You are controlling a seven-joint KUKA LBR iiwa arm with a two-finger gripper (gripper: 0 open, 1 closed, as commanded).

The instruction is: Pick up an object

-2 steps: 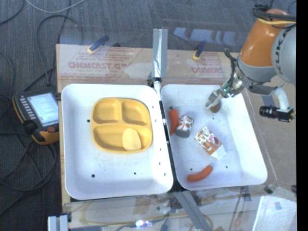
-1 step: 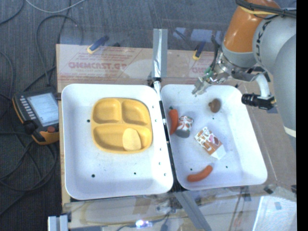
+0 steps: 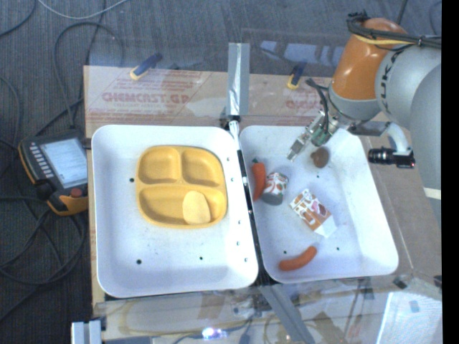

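Gripper hangs over the far side of the right bin, fingers spread, nothing between them. Candidate objects all sit in that bin: a small brown round item just right of the gripper near the far wall, a carrot along the left wall, a small can or cup on its side touching the carrot, a printed carton mid-bin, and a sausage near the front edge. Left bin holds a yellow divided tray with a pale round piece in its near right compartment, well apart from the arm. My read: approach phase, no grasp yet. Risks from here. The brown item is closest, but it's small, rounded and close to the far wall, so a finger may clip the wall or the item may roll out as the fingers close. The carrot and the can touch each other and crowd the left wall; going for either probably nudges the other, or one finger lands on the bin lip. The carton looks like the flattest, most isolated target, though a low-lying carton may give the fingers little to bite on. The sausage is round and could roll if hit off-centre. Can't judge gripper height above the bin floor from this slanted view, so descent depth is a further unknown.
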